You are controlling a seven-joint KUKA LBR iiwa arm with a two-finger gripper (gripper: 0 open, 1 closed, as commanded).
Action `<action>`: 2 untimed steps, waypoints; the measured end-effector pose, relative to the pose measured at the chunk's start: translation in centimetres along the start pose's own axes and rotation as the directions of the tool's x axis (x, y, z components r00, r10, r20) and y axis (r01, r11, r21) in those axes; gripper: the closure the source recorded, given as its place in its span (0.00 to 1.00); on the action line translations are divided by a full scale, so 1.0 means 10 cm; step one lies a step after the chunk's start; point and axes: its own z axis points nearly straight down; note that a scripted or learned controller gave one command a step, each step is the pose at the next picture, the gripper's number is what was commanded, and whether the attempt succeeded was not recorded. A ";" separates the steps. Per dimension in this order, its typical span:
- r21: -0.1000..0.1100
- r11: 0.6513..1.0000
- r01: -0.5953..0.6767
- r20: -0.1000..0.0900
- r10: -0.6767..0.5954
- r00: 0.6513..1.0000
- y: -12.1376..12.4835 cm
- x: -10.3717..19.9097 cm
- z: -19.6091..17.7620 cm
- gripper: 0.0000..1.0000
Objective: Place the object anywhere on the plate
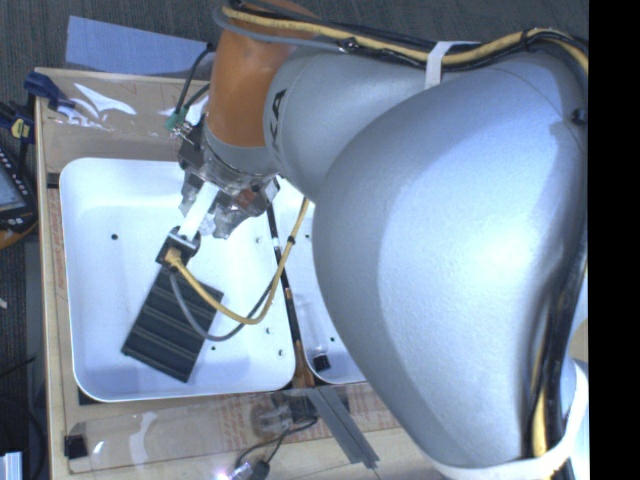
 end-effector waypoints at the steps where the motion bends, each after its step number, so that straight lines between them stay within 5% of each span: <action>1: 0.000 0.997 -0.082 0.000 0.082 0.997 0.42 -0.79 0.08 1.00; 2: 0.002 0.788 -0.616 -0.003 0.616 0.788 -0.31 -1.30 0.05 1.00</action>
